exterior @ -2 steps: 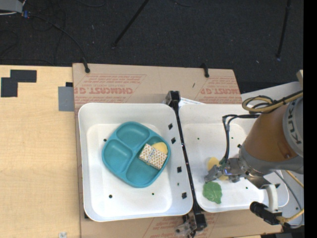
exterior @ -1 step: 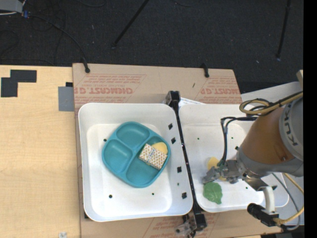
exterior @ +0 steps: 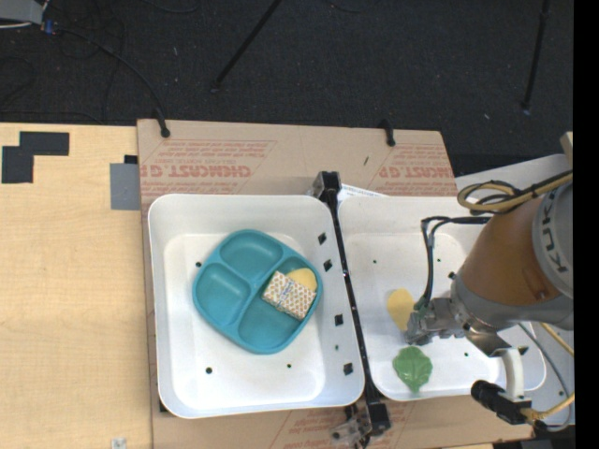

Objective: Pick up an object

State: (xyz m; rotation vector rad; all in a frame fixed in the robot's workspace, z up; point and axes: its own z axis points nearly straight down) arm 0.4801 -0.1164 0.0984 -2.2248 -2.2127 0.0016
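from my seat the camera looked down on two white bins side by side on a cardboard sheet, with a pale wooden bench to the left and dark carpet beyond.

the left bin held a teal plate with divided compartments, lying tilted in the frame. in its right-hand compartment sat a patterned block (white with a fine lattice print), and a yellow piece lay touching it, partly tucked behind it.

the right bin held the things i cared about. a yellow object lay near the middle of the floor, and a green object with a crinkled, leafy look lay nearer the front wall, below the yellow one and apart from it.

the arm came in from the right, its orange band large in the frame, with black cables looping along it. the gripper was down low in the right bin, just beside the yellow object's right edge and just above the green one. i could not tell how the end effector stood; the wrist body hid that part, so whether it was released or clenched on anything was beyond me. both objects looked to be resting on the bin floor.

a black divider ran between the two bins.
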